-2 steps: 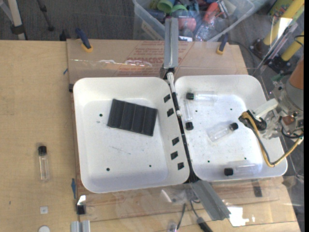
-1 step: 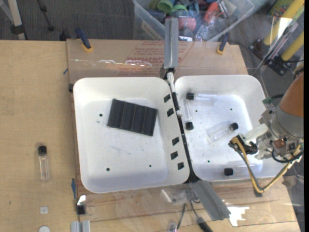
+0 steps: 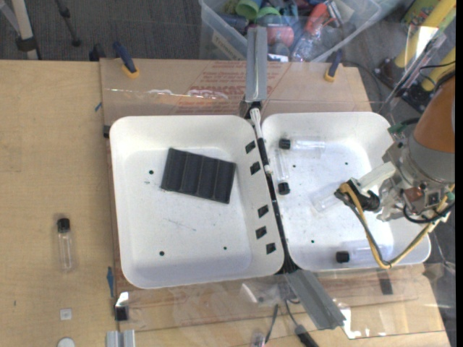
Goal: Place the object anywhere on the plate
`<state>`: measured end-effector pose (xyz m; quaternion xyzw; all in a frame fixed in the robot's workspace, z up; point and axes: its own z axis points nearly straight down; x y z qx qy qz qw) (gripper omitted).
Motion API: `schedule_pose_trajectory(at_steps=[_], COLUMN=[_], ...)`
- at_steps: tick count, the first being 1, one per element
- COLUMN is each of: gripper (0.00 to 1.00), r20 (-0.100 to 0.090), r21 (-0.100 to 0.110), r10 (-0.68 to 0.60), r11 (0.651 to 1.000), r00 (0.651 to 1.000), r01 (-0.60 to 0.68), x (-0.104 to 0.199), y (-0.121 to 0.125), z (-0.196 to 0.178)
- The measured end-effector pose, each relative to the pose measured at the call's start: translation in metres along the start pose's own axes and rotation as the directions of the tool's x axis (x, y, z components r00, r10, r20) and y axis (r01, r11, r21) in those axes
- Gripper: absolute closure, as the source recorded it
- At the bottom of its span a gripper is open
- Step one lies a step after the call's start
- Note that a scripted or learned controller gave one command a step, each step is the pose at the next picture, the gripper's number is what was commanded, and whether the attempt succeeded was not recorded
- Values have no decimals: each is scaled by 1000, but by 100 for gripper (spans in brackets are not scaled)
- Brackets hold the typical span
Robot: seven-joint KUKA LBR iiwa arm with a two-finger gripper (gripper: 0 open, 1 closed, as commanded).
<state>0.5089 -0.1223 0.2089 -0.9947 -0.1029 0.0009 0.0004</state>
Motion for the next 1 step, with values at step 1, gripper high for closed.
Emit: schedule_pose_trajectory(at_steps=[1], gripper=[100], r20=[1], r21=[0], r10=[-57], r11=[998], r00=[998], r01=[57], x=[64], y=[23], z=[26])
